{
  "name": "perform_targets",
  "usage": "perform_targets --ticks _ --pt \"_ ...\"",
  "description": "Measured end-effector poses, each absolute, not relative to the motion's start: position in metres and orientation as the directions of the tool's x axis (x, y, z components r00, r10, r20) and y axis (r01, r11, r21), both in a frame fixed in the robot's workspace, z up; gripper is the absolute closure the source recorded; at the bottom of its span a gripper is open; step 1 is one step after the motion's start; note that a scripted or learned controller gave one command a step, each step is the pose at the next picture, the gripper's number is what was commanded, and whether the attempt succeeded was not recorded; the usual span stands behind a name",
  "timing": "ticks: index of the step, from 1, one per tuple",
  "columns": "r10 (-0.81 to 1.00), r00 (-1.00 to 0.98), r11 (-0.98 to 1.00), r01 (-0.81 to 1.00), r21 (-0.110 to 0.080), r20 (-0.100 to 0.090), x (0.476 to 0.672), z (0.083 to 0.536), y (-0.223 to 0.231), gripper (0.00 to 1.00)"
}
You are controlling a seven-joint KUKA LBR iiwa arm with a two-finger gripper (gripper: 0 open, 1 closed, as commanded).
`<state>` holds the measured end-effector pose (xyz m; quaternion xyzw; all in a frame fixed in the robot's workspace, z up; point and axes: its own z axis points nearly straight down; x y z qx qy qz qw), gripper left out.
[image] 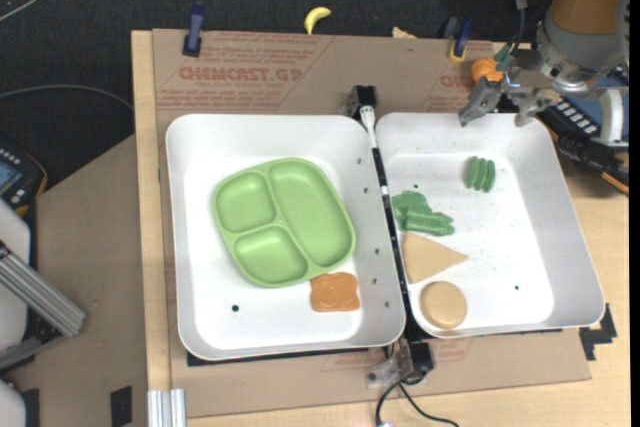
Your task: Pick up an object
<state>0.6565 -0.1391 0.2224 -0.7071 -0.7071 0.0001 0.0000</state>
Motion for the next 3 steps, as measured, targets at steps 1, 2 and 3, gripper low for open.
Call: perform_targets --ticks 1,2,3 --pt "1.0 0.003 -0.003 1.0 0.021 -0.009 0.667 0.424 -0.195 0.0" --pt "1.0 0.005 -0.005 1.0 0.017 -0.009 0.612 0.536 -0.227 0.0" --pt "1.0 -0.004 0.004 1.0 -0.017 0.007 0.589 0.359 -0.164 0.0"
